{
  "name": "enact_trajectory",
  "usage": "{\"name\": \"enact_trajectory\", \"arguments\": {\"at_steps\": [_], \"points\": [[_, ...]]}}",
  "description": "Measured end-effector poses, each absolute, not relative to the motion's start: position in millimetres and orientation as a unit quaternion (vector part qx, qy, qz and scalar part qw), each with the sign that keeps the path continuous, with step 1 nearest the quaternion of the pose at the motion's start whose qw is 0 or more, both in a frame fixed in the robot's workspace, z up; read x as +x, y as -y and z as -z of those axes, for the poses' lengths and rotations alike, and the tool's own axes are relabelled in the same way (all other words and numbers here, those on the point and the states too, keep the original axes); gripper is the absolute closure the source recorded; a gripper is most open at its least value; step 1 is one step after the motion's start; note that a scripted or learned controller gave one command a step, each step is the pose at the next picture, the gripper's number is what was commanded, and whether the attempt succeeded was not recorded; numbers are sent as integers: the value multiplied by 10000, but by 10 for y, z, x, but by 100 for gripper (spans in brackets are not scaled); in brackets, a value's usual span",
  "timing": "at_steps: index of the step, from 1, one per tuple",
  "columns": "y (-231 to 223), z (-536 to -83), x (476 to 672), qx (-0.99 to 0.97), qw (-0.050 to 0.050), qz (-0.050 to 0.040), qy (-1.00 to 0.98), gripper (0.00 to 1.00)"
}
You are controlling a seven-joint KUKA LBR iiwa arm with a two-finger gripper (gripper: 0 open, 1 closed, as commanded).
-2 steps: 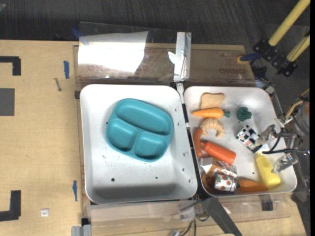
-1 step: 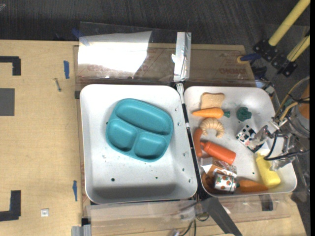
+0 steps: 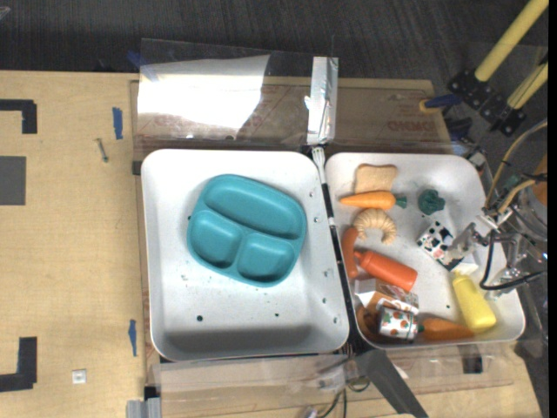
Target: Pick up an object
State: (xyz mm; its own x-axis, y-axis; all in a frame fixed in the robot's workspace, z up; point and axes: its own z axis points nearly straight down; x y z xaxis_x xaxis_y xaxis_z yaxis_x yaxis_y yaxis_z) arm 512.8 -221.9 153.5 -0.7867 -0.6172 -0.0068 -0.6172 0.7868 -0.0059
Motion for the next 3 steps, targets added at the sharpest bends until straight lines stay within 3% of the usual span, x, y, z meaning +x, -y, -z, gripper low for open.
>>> {"name": "enact_trajectory", "arguments": {"at_steps": [1, 2, 3], "points": [[2219, -1548, 5206, -4912, 36, 11, -8710, 0], [2188, -954, 4892, -4988, 39, 20, -8667, 0], [2163, -1054, 4915, -4996, 70, 30, -8662, 100]]}}
